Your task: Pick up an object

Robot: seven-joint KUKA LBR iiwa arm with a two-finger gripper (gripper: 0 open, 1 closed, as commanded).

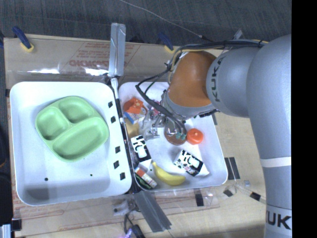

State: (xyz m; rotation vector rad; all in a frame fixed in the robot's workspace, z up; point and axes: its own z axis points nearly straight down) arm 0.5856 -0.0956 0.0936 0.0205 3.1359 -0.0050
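Several objects crowd the right bin (220, 157). My gripper (157, 124) hangs low over its left half; finger spread, cannot tell. Banana (167, 175) lies toward the near wall, long axis roughly crosswise.

"KUKA" lettering on the arm (247, 83)

We find the right bin (216, 158) crowded: banana (168, 175), orange ball (195, 136), cartons. The left bin (20, 133) offers room around its green divided plate (72, 127).
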